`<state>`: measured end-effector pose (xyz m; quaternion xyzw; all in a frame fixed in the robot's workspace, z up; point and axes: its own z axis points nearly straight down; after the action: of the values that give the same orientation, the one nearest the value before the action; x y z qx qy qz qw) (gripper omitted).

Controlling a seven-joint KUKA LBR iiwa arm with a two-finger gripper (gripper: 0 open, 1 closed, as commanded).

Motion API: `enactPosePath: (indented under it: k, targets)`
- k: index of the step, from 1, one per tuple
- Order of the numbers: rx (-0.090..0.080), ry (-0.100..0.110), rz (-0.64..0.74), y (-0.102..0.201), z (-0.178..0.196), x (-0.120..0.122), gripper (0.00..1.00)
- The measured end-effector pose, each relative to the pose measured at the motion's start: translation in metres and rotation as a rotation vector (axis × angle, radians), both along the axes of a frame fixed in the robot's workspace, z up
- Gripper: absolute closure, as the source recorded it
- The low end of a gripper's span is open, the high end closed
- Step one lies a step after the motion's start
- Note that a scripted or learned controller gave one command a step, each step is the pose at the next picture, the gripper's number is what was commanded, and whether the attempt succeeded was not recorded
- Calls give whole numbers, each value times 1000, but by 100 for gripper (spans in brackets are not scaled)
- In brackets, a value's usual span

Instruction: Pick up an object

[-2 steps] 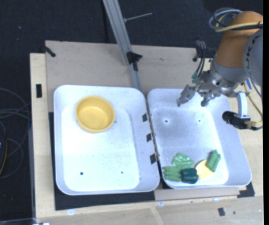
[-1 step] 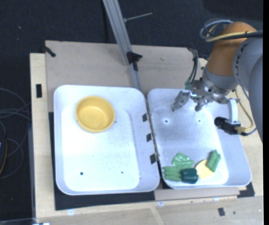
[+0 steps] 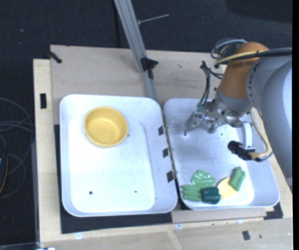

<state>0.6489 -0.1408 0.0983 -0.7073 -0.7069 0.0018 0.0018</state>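
While claw [image 3: 197, 123] hangs spread, nothing gripped: one yellow bowl [image 3: 106, 126], two white bins [image 3: 144, 113].

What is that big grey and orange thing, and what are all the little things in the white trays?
That grey and orange thing is a robot arm. It reaches in from the right side of the picture. At its tip is a gripper, a kind of hand with two fingers, hanging over the right bin. I cannot see anything between its fingers.

The picture comes from one camera fixed above the bench, looking down at a slant.

Two shallow white bins sit side by side. The left bin has a yellow bowl in it. In the near corner of the right bin lies a little pile of toys, green and yellow ones. The robot's job is to pick one thing up.
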Motion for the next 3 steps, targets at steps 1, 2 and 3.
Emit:
enactPosePath:
  k: [1, 2, 3]
  targets:
    - [0, -7, -1, -1, 14, 2, 100]
    - [-1, -9, -1, -2, 57, 2, 100]
    - [-1, -11, 0, 1, 109, 13, 100]
